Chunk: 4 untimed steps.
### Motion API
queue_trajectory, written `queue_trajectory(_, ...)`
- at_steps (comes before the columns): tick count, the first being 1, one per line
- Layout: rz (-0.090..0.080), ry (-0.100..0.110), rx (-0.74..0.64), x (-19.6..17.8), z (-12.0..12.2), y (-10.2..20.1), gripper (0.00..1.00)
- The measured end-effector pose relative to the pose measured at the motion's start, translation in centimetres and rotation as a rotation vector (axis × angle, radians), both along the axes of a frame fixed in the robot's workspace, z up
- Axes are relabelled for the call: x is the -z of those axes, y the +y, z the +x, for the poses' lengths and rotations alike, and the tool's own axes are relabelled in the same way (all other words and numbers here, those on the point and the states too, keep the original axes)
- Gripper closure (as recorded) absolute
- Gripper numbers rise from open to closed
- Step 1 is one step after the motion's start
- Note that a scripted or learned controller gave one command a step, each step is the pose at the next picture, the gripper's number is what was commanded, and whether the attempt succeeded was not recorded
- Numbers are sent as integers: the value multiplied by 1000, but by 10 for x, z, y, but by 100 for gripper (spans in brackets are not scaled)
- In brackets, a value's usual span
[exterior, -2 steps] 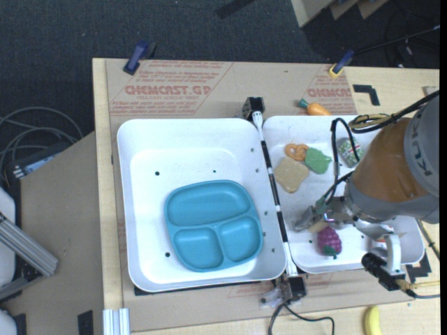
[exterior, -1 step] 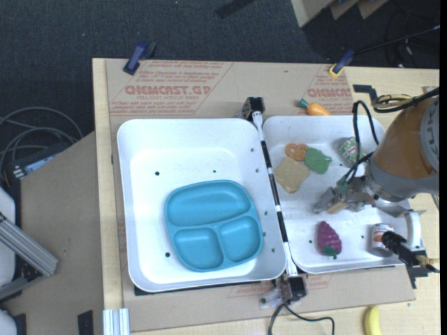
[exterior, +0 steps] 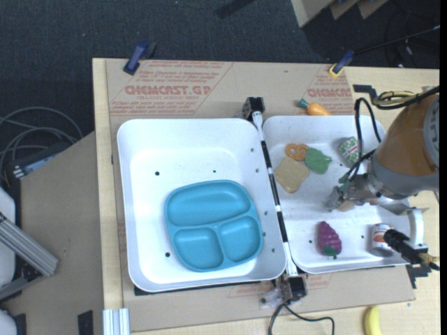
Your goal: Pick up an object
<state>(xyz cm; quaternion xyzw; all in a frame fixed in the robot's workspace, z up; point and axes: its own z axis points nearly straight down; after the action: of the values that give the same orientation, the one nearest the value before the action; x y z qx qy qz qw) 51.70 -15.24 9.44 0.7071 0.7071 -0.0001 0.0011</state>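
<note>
My gripper (exterior: pixel 340 199) reaches in from the right and sits low over the right bin (exterior: pixel 307 253), its tip near the bin's middle. Nothing shows between its tips. A purple berry-like toy (exterior: pixel 329 239) lies just below it toward the front. A tan bread slice (exterior: pixel 291 175), an orange pretzel (exterior: pixel 296 151) and a green leafy piece (exterior: pixel 318 160) lie to its upper left. A small green-grey packet (exterior: pixel 348 147) rests at the back, beside the arm. A small can (exterior: pixel 381 237) lies at the front right corner.
The left bin (exterior: pixel 140 152) holds a blue three-compartment tray (exterior: pixel 214 223). An orange carrot toy (exterior: pixel 316 108) lies on the bench behind the right bin. A yellow object (exterior: pixel 373 320) sits at the bench's front edge. Black cables loop over the arm.
</note>
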Motion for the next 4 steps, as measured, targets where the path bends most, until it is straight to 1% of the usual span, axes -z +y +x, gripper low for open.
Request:
queue_trajectory(1,1,-2,-2,-124,-5,21,100)
queue_trajectory(2,1,0,-1,-137,21,87,100)
queue_trajectory(3,3,4,-1,-141,6,129,100)
queue_trajectory(4,2,1,-2,-132,61,188,100)
